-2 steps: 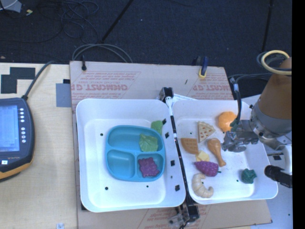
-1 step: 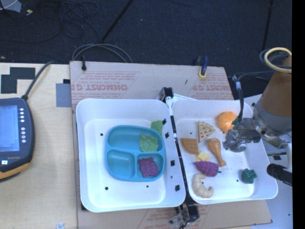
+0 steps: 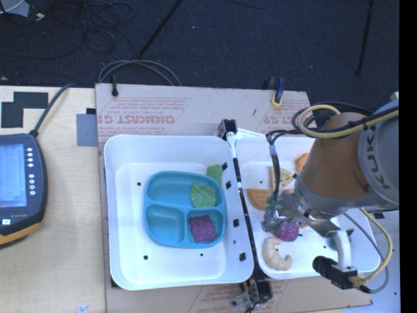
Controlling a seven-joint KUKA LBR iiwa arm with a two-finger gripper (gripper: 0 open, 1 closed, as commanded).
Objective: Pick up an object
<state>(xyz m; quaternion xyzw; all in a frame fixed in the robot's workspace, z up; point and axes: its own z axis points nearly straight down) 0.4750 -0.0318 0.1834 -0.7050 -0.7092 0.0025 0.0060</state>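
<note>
Two white bins side by side, arm over the right bin (image 3: 365, 256).
Gripper (image 3: 279, 222), grip state unclear, touches a purple grape cluster (image 3: 288, 231) near the divider; croissant (image 3: 277, 253) below.

The upper part of the frame shows a dark blue carpet floor (image 3: 215, 31) with several black cables (image 3: 98, 18) lying across it. Below it, a light wooden surface (image 3: 58, 266) fills the left side. A cardboard sheet (image 3: 195, 109) with red printed letters lies in the middle of the frame. At the left edge rests a control pendant (image 3: 16, 184) with a lit screen. The light is even.
</note>
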